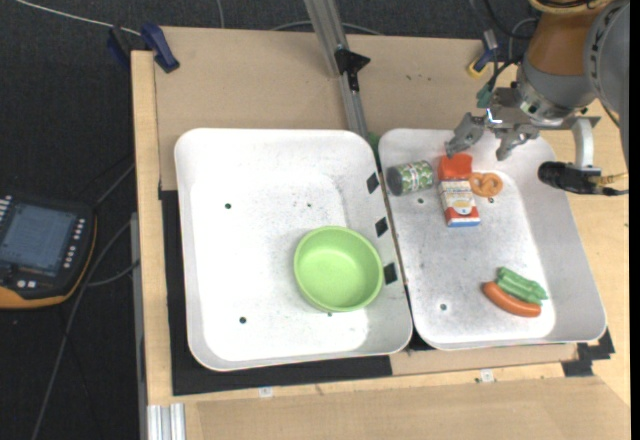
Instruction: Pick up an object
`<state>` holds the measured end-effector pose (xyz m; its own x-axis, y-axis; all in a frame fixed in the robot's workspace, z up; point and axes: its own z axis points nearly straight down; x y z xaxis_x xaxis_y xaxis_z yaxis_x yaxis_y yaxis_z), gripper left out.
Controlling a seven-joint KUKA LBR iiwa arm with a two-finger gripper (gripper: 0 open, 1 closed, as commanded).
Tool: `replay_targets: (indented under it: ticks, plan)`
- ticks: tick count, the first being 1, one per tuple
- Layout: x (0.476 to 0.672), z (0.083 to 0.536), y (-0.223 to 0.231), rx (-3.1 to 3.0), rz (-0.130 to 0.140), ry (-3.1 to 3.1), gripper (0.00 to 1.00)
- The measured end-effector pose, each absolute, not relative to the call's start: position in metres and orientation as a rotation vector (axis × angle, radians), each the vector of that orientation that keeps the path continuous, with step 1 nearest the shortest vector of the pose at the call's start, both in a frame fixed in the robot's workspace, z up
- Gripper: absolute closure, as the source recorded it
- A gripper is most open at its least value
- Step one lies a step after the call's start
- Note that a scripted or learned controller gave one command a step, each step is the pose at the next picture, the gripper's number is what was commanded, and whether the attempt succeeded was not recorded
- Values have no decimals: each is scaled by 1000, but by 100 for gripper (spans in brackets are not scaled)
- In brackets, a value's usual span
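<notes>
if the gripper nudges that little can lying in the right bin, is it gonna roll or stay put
The can lies on its side on the right bin floor, so a sideways nudge would probably roll it. It looks small, so it is likely light. The red and white carton sits close beside it and might stop a roll that way. Its rounded wall may slip between the fingers.

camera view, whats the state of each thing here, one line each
green bowl: upright in the left bin, nothing in it
can: on its side in the right bin
small carton: lying flat, beside a red block
pretzel: flat, right of the carton
carrot and green pod: lying together near the front
gripper: open above the bin's far edge, holding nothing
</notes>
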<state>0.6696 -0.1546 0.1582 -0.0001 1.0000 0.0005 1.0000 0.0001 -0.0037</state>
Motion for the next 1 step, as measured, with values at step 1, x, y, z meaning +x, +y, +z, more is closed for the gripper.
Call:
replay_targets:
  ticks: [1]
  plan:
    - [666, 115, -152, -2219, 3, -2220, 0]
